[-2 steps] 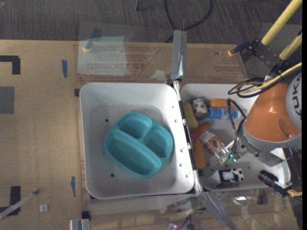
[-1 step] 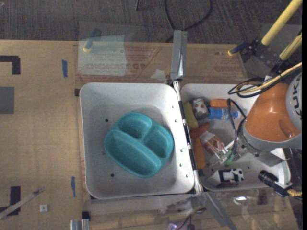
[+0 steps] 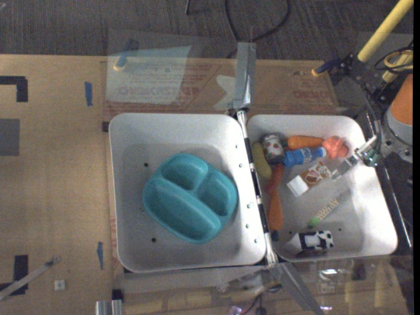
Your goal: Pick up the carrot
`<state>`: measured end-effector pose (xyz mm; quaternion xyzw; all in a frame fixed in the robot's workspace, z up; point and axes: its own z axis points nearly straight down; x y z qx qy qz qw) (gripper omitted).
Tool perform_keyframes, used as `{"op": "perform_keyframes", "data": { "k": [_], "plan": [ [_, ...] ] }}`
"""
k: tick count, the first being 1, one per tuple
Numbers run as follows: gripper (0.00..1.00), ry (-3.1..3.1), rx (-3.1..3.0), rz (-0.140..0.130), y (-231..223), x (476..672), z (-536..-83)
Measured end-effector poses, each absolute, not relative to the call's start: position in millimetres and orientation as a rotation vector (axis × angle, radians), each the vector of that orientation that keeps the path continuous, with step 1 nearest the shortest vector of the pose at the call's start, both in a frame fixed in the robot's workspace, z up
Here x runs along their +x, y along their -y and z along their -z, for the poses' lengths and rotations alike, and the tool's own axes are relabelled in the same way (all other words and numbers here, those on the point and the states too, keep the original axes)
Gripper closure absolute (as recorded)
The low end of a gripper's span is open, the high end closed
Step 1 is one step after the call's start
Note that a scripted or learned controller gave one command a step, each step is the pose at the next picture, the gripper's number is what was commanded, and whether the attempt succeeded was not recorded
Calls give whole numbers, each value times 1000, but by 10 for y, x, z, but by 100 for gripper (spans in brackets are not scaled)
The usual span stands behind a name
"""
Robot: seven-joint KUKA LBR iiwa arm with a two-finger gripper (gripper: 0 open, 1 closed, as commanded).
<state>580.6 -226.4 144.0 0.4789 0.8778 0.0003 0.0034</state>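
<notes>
In the right bin (image 3: 374,205), a bright orange tapered carrot (image 3: 304,141) lies near the back wall, pointing left. Its right end is next to a coral-pink toy (image 3: 336,147), and a blue bottle (image 3: 306,156) lies just in front of it. A second, darker orange long piece (image 3: 275,202) lies along the bin's left wall. My gripper (image 3: 365,155) hangs over the bin's right rim, to the right of the carrot and apart from it, with nothing seen held in it.
The right bin also holds a yellow banana (image 3: 260,161), a round can (image 3: 272,146), a small printed box (image 3: 316,174), a white cube (image 3: 296,187), a pale tube (image 3: 326,209) and a cow toy (image 3: 316,240). The left bin (image 3: 131,143) holds a teal divided plate (image 3: 190,197).
</notes>
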Motion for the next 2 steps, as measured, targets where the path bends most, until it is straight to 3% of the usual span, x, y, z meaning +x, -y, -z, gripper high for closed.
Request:
{"op": "perform_keyframes", "data": {
  "k": [1,2],
  "plan": [
    [0,-2842,1318,-1,2269,6187,-1644],
    [0,-2965,1036,1,1837,6602,-1122]
  ]
}}
